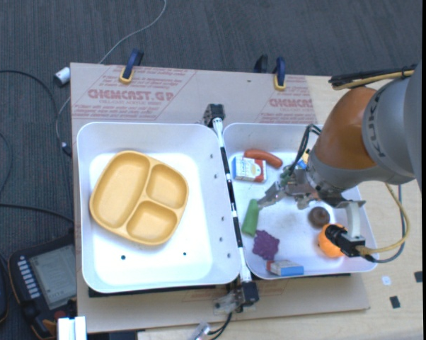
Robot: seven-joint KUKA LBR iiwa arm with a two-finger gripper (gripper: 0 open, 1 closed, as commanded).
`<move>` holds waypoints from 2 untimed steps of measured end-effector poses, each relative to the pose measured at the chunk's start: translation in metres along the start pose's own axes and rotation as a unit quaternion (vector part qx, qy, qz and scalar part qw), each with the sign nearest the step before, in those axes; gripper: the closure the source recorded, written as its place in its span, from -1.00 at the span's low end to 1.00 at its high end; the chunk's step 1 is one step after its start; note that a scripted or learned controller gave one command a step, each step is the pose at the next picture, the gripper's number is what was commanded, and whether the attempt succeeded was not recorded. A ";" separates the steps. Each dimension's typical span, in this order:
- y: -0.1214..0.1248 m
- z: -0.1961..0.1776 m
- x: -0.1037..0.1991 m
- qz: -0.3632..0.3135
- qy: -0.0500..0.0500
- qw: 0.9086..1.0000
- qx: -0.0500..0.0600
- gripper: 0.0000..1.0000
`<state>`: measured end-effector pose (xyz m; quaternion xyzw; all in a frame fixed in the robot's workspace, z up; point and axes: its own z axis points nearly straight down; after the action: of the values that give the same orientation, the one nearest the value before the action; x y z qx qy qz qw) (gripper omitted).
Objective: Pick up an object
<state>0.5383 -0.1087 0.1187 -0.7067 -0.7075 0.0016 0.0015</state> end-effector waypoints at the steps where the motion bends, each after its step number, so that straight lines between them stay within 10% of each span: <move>1: -0.050 0.032 -0.001 0.000 -0.001 1.000 -0.008 -1.00; 2: -0.048 0.024 -0.001 0.000 0.000 1.000 -0.007 1.00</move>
<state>0.4901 -0.1099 0.0947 -0.7065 -0.7077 -0.0034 -0.0035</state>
